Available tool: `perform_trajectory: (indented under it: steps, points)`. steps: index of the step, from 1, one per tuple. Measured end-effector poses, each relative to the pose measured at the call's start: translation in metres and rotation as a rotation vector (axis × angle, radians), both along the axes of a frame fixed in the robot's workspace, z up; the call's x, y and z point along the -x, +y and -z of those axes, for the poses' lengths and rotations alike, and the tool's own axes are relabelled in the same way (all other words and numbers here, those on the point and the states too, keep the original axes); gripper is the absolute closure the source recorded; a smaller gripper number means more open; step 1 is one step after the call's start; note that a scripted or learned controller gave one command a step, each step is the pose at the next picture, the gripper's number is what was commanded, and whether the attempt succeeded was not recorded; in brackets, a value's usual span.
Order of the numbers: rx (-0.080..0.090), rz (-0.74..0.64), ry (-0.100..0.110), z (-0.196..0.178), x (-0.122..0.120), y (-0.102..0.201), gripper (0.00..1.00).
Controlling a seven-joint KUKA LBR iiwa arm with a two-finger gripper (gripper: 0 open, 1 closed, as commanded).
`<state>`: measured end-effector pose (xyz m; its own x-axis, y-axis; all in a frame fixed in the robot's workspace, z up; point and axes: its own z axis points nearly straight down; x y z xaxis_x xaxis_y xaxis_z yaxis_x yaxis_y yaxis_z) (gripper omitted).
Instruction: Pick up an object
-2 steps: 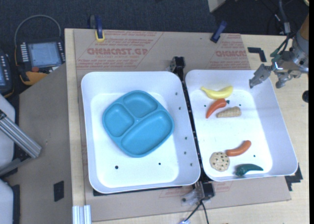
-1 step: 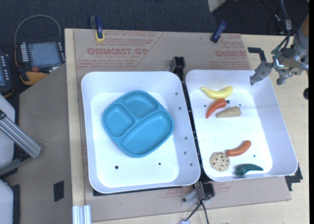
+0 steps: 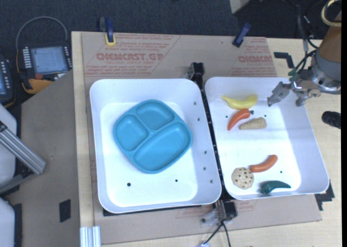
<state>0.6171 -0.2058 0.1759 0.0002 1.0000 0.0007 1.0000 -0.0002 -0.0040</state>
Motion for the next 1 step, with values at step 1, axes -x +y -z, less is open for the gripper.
perform_trajectory:
  steps: [1]
  points:
    - [0.0,0.0,-0.001,0.0469,0.0053,-0.0076,0.0]
